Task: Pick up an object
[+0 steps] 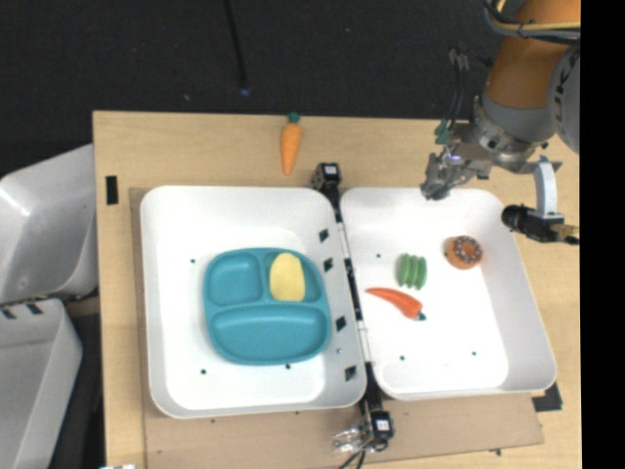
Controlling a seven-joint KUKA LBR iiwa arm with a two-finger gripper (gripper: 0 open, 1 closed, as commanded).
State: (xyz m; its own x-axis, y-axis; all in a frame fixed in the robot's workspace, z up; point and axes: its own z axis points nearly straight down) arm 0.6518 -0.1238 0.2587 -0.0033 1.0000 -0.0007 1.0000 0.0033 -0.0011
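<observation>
From above, we see the gripper (pixel 441 184) poised over the far rim of the right bin (pixel 488 374), fingers close together and holding nothing. The red pepper (pixel 395 302), green pod (pixel 412 271) and doughnut (pixel 463 252) lie apart mid-bin, with bare floor around them and toward the near edge. In the left bin (pixel 166 360), a yellow piece (pixel 287 277) sits in a blue tray (pixel 244 335). A carrot (pixel 290 143) rests on the bench (pixel 195 145). We can read no writing. The arm (pixel 527 57) is cut off at the right.

Grey arm (pixel 520 115), orange band (pixel 532 62) above wrist, yellow cable loop on top, dark fingers (pixel 437 186).
</observation>
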